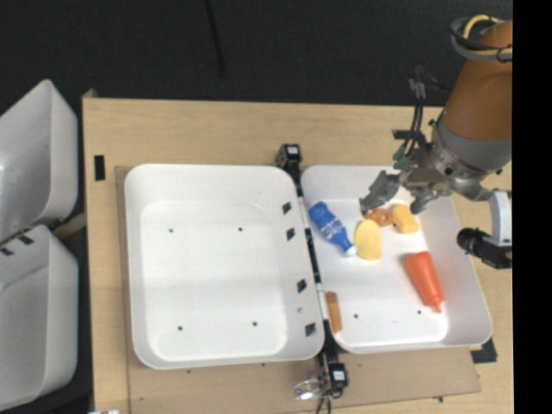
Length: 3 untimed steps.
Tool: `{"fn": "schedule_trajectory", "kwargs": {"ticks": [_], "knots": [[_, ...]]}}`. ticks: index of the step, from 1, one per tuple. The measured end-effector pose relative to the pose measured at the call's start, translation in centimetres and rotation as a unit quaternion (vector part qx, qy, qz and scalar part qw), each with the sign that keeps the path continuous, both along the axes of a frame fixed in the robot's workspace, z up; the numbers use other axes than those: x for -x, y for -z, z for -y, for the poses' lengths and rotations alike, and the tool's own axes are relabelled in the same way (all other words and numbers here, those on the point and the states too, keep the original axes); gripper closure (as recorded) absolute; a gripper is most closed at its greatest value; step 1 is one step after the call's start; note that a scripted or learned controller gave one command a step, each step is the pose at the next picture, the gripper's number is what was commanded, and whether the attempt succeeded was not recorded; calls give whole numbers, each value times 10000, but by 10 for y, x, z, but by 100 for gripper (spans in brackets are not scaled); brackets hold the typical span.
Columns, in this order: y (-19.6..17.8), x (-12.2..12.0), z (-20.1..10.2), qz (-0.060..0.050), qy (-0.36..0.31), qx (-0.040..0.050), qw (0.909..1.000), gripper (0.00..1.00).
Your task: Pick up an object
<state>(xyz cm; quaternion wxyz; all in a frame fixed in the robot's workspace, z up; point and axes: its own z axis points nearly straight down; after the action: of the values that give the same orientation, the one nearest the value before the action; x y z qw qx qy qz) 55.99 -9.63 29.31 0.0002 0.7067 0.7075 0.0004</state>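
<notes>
Objects for picking all sit in the right bin, the one nearer the arm. A blue bottle lies slanted close to the bin's left wall. Just right of it sits a pale yellow lump, rounded, like a lemon or a pear. Next to that, toward the back, are a small orange piece and a yellowish-orange piece, close together. An orange carrot-shaped thing lies further forward, apart from the rest, pointing toward the bin's front right. A little brown block rests right by the seam between the two bins.

From where I stand the pincer hangs low over the back of the right bin, directly above the small orange pieces. Its two dark fingers are spread apart, one on each side of that little cluster, and I see nothing gripped between them. Whether the tips touch anything I can't make out.

The left bin lies beside it on the pale wooden worktop.
</notes>
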Motion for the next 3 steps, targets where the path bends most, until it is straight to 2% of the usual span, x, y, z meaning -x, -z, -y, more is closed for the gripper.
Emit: {"fn": "schedule_trajectory", "kwargs": {"ticks": [1,2,3], "knots": [[97,63,25,-70,25,-5,10000,0],[198,15,74,-19,15,13,10000,0],[192,-58,25,27,-27,4,10000,0]]}}
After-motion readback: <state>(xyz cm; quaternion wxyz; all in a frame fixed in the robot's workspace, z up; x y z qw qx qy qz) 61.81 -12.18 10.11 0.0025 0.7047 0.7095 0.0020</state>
